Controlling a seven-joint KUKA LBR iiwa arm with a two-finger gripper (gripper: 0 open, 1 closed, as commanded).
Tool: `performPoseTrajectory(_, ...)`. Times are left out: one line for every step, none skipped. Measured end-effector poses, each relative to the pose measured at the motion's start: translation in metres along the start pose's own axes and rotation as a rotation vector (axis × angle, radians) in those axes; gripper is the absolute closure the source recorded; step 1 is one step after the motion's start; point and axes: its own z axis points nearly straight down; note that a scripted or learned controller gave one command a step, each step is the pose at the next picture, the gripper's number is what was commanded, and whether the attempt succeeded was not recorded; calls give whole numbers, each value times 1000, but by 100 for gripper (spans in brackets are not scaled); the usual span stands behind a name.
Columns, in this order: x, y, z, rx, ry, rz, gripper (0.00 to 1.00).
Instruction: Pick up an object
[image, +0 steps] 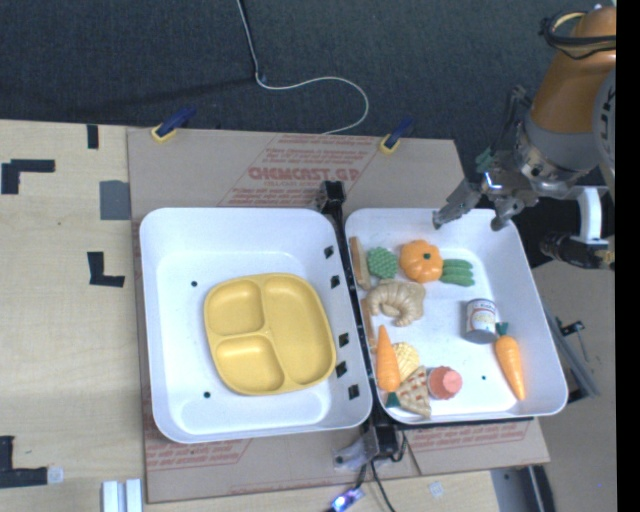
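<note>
Cardboard (290, 175) underlies two white bins (170, 240) — gripper (468, 213) fingers spread, holding nothing.

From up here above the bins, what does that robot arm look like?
The arm is bulky and rounded, grey with an orange band above the wrist. Its wrist carries darker grey metal parts with small teal bits. It ends in a gripper with two thin dark fingers.

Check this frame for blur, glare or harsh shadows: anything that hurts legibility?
Camera view: evenly lit, shadows soft; the yellow tray and toy food sharp; white bin walls bright, slightly washed out; the gripper is a bit soft, its fingers apart above the rim.
</note>
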Motion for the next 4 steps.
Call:
performPoseTrajectory(0,2,-6,-10,-2,-2,0)
performPoseTrajectory(3,5,61,-4,-1,-3,0)
performPoseTrajectory(3,4,129,-3,-1,-2,0)
performPoseTrajectory(4,6,172,-16,-2,-2,0)
